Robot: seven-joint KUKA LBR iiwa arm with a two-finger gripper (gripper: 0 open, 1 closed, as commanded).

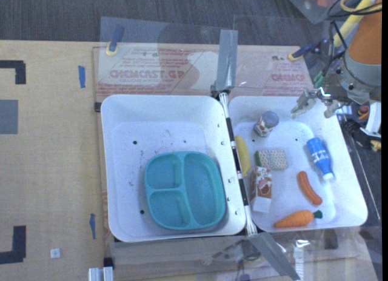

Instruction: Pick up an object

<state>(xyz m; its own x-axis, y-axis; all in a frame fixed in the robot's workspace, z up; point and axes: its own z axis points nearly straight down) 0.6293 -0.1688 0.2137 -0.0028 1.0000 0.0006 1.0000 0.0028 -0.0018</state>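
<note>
While the gripper [315,101] hovers spread open and unladen over the right bin's [354,198] far edge, the approach is under way; next it must descend onto a target such as the blue bottle [319,157] nearby.

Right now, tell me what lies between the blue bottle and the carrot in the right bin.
In the camera view, an orange sausage lies between the blue bottle and the carrot, apart from both.

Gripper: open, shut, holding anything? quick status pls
Gripper: open, fingers spread, nothing between them; it hangs above the top right corner of the right bin.
</note>
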